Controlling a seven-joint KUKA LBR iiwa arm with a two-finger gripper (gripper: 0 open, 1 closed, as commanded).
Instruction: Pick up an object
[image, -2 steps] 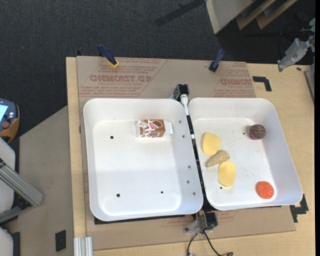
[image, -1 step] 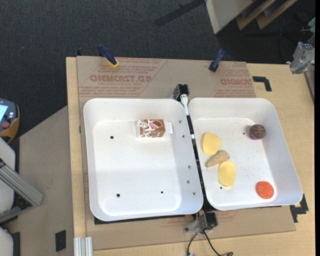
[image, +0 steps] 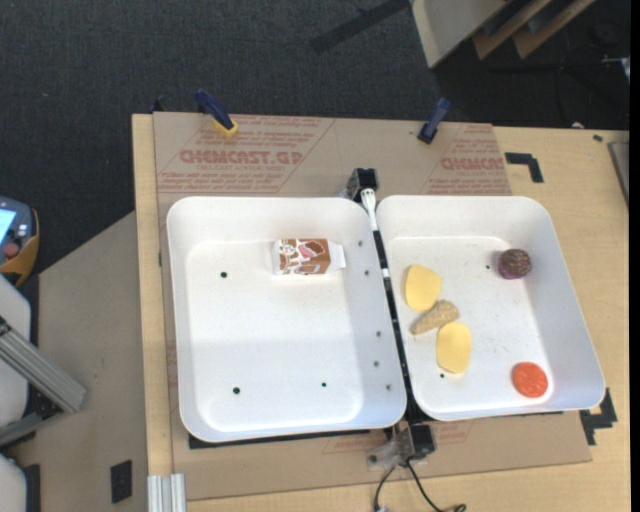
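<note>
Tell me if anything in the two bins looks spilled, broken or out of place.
Nothing stands out. The left bin holds one small brown-and-white packet, lying flat near its far wall. The right bin holds two yellow pieces with a tan piece between them, a dark purple ball and an orange ball. No spill or damage shows.

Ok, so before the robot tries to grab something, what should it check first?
1. Things to pick are there: ok. The right bin has two yellow pieces, a tan piece, a purple ball and an orange ball.
2. The left bin has a small brown and white packet: ok.
3. Room around the orange ball: ok, it sits apart near the corner.
4. Room around the tan piece: not ok, it touches both yellow pieces.
5. Gripper ready: cannot tell.
</note>
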